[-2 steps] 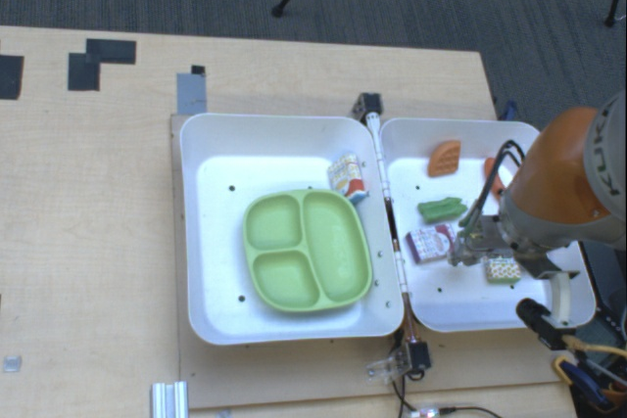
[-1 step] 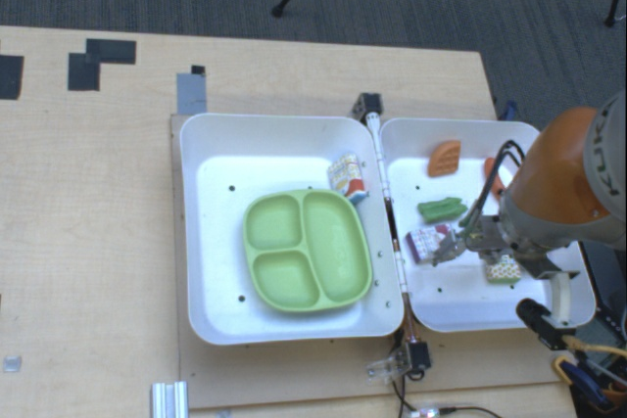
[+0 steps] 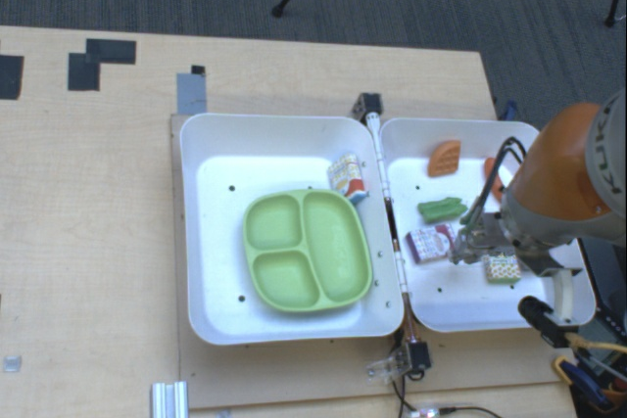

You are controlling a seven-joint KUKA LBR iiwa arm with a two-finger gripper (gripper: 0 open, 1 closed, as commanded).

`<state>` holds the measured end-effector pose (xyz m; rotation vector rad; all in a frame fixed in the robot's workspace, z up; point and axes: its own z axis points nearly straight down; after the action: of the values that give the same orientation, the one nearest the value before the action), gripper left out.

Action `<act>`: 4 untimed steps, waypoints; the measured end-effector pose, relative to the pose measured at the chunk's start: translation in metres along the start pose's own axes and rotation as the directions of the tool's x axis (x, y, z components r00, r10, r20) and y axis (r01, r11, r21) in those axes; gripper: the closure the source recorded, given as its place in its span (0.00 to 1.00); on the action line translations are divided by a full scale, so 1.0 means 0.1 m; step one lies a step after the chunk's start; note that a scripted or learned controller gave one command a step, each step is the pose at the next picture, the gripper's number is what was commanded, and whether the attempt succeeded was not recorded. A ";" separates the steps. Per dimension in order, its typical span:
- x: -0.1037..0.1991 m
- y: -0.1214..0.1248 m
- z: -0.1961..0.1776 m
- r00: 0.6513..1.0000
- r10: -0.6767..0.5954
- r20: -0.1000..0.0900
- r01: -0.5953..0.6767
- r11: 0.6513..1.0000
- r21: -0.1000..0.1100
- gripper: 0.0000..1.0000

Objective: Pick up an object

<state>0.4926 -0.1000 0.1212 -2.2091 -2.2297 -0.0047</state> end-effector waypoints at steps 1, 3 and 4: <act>0.00 0.00 0.00 1.000 -0.001 0.000 0.001 1.000 0.000 0.00; 0.16 -0.03 0.28 1.000 0.005 0.005 -0.005 1.000 -0.004 1.00; 0.16 -0.03 0.28 1.000 0.005 0.004 -0.005 1.000 -0.004 0.00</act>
<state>0.4898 -0.0834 0.0928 -2.2187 -2.2281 -0.0039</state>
